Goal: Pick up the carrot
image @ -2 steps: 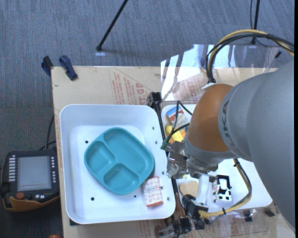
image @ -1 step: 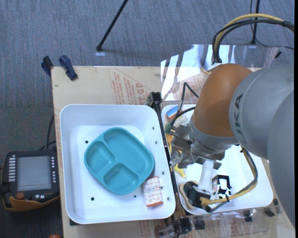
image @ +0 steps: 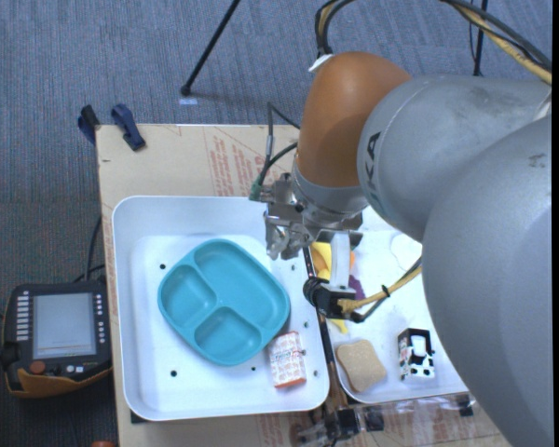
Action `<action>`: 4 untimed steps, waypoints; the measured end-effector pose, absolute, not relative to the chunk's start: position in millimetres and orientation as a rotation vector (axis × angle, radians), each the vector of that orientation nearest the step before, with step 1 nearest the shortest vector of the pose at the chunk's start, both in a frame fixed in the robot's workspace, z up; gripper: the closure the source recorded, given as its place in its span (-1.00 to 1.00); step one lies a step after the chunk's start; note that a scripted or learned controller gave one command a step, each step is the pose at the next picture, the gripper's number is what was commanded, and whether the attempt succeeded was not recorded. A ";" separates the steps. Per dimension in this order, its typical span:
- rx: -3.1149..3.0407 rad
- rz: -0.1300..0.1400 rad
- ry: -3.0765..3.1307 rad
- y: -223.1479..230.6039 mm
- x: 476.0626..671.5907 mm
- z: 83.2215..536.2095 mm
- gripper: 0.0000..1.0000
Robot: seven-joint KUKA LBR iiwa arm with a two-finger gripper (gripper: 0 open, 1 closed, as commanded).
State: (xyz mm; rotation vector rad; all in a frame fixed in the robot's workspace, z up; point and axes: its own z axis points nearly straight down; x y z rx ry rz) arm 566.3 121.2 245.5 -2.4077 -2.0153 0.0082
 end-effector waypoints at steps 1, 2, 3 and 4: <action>-2.415 0.022 -2.001 34.5 512.2 183.0 1.00; -2.660 0.014 -1.660 73.1 479.2 185.0 1.00; -2.657 0.023 -1.659 72.0 479.2 192.8 1.00; -2.654 0.032 -1.656 70.6 479.3 200.7 1.00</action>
